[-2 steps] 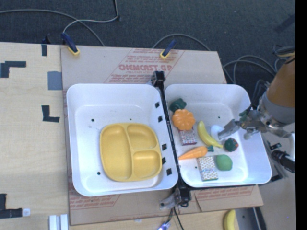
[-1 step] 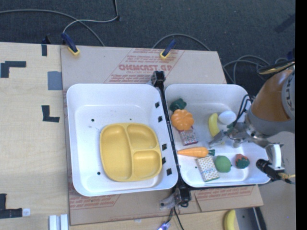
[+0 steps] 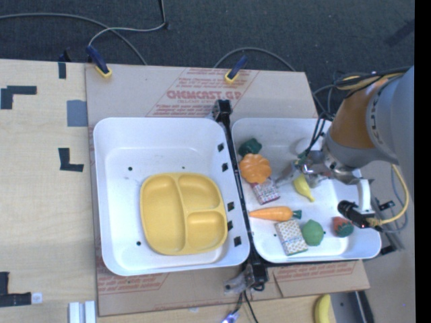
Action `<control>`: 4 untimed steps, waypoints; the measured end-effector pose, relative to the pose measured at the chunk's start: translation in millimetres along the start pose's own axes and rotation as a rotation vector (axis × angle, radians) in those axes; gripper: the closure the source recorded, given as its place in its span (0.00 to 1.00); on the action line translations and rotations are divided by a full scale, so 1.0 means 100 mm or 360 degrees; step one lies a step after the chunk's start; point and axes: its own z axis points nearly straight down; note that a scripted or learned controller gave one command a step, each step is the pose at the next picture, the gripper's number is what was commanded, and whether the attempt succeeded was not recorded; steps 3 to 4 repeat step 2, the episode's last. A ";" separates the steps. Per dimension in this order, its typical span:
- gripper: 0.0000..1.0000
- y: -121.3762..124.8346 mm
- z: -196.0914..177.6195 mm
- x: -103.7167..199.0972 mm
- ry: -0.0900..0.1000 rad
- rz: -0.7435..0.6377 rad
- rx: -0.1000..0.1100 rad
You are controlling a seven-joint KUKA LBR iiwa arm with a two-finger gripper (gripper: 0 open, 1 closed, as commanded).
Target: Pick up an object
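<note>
Pickable objs all lie in the right bin [image 3: 363, 251]. Small yellow banana [image 3: 304, 188] sits near bin centre, just below the gripper [image 3: 306, 167], which hangs over it at approx 12 o'clock from the fruit. Can't tell how the pincer stands: tip is a metallic blur, and nothing is visibly held in it.

From the banana outward: orange pumpkin [image 3: 255, 169] at 9 o'clock, against the bin's left wall, w/ a dark green piece [image 3: 251, 146] touching it at 12. Small pink-patterned box [image 3: 266, 192] just below the pumpkin, at approx 8 o'clock from the banana. Carrot [image 3: 273, 214] lies horizontal at 7 o'clock, green tip pointing right. Checkered box [image 3: 290, 237] at 6 o'clock, tilted, w/ a green round fruit [image 3: 312, 233] touching its right side. Red-and-green item [image 3: 343, 227] at 4 o'clock, near the right wall, partly behind a black part of the arm.

Arm [image 3: 377, 123] comes in from 3 o'clock, orange band above the wrist.

Left bin [image 3: 114, 140] sits beside the right one, the two touching along the middle; it holds a yellow divided tray [image 3: 182, 212], 3 compartments, towards its 5 o'clock side. Both bins rest on a cardboard sheet [image 3: 195, 89] clipped at 12 o'clock by 2 yellow-blue clamps [image 3: 100, 62].
</note>
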 end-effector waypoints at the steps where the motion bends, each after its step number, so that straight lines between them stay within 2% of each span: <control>1: 1.00 0.00 -0.10 -0.01 -0.0005 0.0000 -0.0003; 2: 1.00 -0.20 -0.97 0.82 0.0004 -0.0001 0.0009; 4: 1.00 -0.20 -0.97 0.82 0.0004 -0.0001 0.0009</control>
